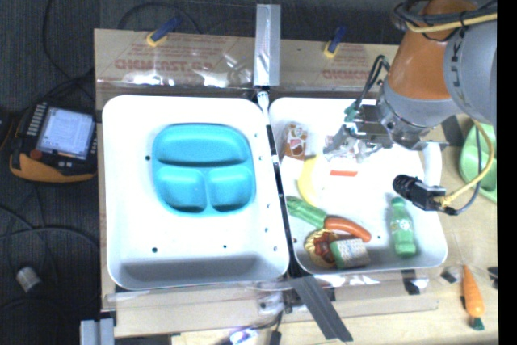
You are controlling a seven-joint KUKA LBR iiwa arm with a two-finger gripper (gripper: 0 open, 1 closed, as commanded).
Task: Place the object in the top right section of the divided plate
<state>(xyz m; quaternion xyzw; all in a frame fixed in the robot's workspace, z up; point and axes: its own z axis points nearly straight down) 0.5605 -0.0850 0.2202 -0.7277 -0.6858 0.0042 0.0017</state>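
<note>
Camera view, looking down at a slant, has my gripper (349, 143) hanging over the upper middle of the right bin (436, 253), my grey wrist and orange band reaching in from the right. How far my jaws stand apart I cannot tell, since the metal there blurs together, and I see nothing between them. Below me lies a small orange-red piece (343, 172) on the bin floor, just beside a yellow banana (307, 178). Nearer the front edge are a green pepper (305, 212), a hot dog (349, 229), a can (349, 253) and a green bottle (401, 228); a small brown item (296, 140) sits near the divider. The blue divided plate (202, 167) rests in the left bin (129, 254), well apart from me.
</note>
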